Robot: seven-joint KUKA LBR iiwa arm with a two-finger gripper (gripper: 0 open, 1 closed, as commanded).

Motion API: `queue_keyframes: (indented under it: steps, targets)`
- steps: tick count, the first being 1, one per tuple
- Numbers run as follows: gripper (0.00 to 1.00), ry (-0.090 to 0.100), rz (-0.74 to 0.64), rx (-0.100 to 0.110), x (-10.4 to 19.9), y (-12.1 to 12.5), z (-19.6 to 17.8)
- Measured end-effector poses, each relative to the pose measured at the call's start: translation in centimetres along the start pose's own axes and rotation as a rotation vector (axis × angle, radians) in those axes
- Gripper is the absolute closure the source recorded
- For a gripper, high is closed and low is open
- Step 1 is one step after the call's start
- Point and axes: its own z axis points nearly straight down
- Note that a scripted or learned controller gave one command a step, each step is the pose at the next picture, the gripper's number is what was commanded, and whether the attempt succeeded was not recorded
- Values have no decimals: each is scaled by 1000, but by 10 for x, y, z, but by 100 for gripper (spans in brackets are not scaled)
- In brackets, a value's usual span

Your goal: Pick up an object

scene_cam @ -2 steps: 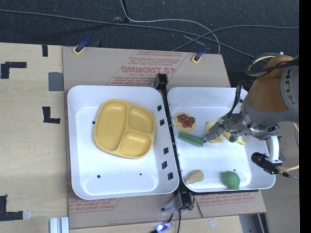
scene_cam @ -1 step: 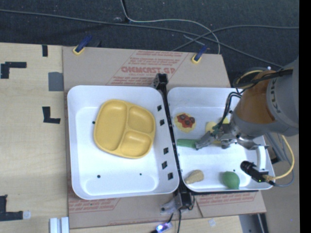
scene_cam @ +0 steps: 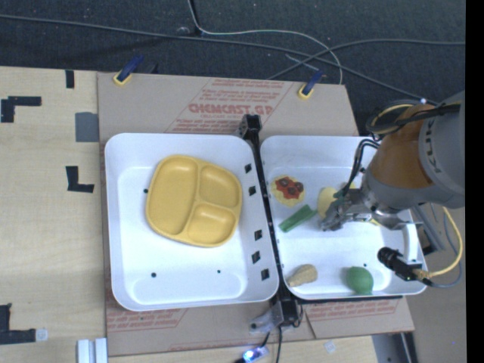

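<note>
gripper [scene_cam: 333, 219] sits low in the right bin [scene_cam: 318, 151], down near the floor at the bin's middle. from my seat the tip is a small dark blur, so whether it is gripping or free, i cannot tell. nothing shows clearly between its tips. a yellow piece [scene_cam: 327, 198] lies just beside it, on the upper left, touching or nearly so. i can't call it either way.

left of that, a green stick [scene_cam: 296, 218] lies tilted on the bin floor, near the gripper but apart from it. above the stick rests a small yellow thing with red spots [scene_cam: 288, 189]. toward the bin's near edge i see a tan lump [scene_cam: 302, 274] by the divider and a green ball [scene_cam: 360, 280] further right, both well apart from the gripper.

arm [scene_cam: 412, 165] comes in from the right over the bin's wall, orange band showing above the wrist.

left bin [scene_cam: 121, 203] holds a yellow divided plate [scene_cam: 194, 200], lying flat, in the upper half. both bins rest on cardboard [scene_cam: 227, 100] on the bench.
</note>
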Motion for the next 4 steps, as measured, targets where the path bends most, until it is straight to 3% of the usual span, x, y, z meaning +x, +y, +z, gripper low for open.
queue_keyframes:
  steps: [3,4]
  targets:
    - [100,0,0,-4,10,19,-158]
    - [100,3,-5,1,64,35,-162]
